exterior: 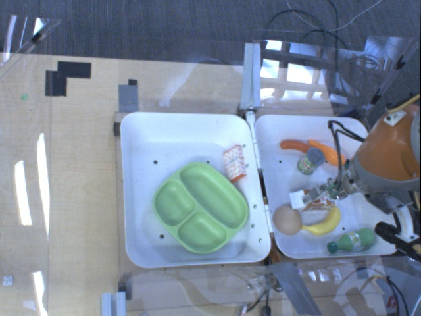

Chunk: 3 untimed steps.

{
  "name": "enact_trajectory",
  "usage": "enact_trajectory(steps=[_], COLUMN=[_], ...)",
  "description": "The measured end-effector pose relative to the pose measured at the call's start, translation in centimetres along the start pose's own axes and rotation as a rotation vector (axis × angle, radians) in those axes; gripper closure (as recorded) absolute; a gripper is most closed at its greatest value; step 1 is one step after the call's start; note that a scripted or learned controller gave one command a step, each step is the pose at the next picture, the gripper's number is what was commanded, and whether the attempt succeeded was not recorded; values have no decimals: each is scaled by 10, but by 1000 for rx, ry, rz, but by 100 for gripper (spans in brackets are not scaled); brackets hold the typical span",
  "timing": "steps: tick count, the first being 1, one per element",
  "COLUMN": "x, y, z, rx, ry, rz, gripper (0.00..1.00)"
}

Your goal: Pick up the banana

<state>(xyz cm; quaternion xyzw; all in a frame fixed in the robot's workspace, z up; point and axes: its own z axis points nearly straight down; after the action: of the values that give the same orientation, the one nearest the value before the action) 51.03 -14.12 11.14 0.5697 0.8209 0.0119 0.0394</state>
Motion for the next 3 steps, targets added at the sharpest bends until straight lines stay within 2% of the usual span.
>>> enact_trajectory(steps=[1, 2, 3], x=[-37, 39, -19], y=[-30, 8, -20], z=[-9, 7, -108], rx=[47, 16, 58], ry=[39, 19, 53], rz=[-1, 17, -139], gripper=[0, 0, 0])
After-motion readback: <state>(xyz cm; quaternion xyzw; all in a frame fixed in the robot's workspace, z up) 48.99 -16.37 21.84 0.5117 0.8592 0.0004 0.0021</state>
